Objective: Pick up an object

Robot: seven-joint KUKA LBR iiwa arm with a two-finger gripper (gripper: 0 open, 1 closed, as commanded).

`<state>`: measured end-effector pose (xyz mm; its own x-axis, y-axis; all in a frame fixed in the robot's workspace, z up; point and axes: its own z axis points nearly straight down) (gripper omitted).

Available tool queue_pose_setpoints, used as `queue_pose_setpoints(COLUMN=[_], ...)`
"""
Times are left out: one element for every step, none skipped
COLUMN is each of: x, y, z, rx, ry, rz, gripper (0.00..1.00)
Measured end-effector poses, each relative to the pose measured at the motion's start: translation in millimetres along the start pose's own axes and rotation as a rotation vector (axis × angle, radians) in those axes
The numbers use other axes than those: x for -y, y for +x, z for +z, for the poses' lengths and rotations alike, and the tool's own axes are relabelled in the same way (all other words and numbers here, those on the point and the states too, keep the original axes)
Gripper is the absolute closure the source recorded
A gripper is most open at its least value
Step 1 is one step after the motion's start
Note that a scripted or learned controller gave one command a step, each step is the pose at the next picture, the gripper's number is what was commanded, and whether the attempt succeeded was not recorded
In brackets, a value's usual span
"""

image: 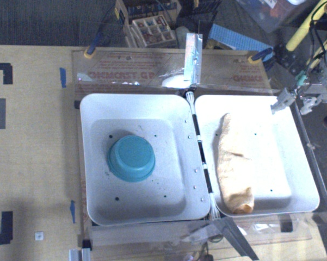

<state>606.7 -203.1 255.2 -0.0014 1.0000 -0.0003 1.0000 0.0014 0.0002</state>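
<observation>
A blue bowl (131, 157) is lying upside down in the middle of the left bin (92, 113). A long beige bread-like object (232, 165) is lying along the left side of the right bin (283, 145), its lower end touching the front rim. The claw (285, 99) is hanging at the right bin's far right corner, well apart from both objects; whether it is released or clenched, I cannot tell. Both bins are sitting on the desk (27, 162).

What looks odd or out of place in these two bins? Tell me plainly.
Little stands out. The blue bowl sits upside down in the left bin. The tan loaf-like object in the right bin lies along the inner edge, one end riding up the front rim.
</observation>
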Motion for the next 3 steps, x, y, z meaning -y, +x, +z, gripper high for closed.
queue_pose_setpoints(x=[57, 52, 101], y=[2, 105, 70], z=[15, 159, 58], rx=[-0.001, 0.0, 0.0], ry=[0.001, -0.002, 0.0], rz=[0.11, 0.026, 0.205], gripper=[0.0, 0.0, 0.0])
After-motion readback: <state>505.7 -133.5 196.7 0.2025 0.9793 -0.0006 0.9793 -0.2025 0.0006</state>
